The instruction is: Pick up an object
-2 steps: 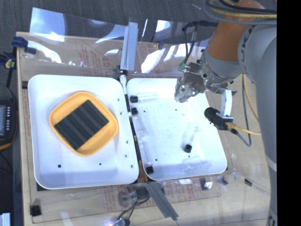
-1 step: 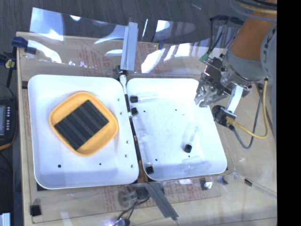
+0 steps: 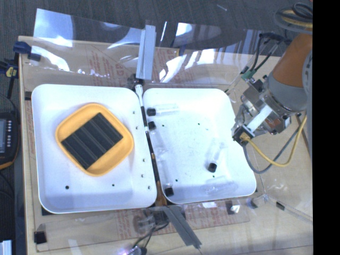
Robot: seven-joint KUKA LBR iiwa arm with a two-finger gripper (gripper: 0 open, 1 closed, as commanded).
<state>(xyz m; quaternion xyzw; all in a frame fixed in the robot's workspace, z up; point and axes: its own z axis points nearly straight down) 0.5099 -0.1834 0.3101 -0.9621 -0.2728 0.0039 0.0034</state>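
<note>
A yellow pad with a black ribbed centre [image 3: 94,137] lies flat in the left bin [image 3: 42,185]. In the right bin [image 3: 223,102] a clear tube with a black cap [image 3: 213,156] rests near the right side. A second clear tube [image 3: 161,110] lies at the top left by the divider. A third, with a black cap [image 3: 169,190], sits in the near left corner. My gripper [image 3: 254,116] hangs over the right bin's right rim, above and to the right of the nearest tube, apart from it.
A small black cap [image 3: 151,125] sits against the divider between the bins. Clear plastic sheeting [image 3: 106,36] and a metal bar [image 3: 144,52] stand behind the bins. Cables [image 3: 271,158] loop beside the right bin.
</note>
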